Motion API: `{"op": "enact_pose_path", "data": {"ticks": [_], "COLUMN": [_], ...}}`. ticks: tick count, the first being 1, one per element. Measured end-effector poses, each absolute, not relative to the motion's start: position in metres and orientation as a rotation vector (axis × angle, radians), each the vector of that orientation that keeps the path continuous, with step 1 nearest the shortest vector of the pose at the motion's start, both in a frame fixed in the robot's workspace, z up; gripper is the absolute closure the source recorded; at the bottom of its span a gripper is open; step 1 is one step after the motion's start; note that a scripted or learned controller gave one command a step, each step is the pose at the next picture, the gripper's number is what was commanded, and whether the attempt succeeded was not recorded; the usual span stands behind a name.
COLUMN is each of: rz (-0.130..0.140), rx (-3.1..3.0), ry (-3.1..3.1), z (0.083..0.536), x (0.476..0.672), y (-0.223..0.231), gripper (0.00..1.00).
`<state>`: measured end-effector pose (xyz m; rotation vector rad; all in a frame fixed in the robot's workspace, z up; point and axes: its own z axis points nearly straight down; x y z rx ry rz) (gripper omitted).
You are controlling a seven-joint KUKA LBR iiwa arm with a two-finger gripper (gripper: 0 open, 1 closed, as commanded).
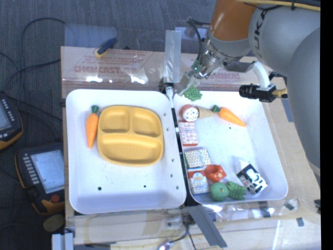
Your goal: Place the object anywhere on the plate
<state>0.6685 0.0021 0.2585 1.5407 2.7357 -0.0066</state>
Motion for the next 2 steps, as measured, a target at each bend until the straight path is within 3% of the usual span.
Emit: {"op": "enact_pose_path", "data": {"ticks": [1,2], "rz": [0.000,0.002], "rx": [1.082,0.440], "ry": [2.950,3.112], "z": [0.205,0.219], "x": [0.640,0.588], "y": [0.116,0.173], "gripper": [1.00,1.00]}}
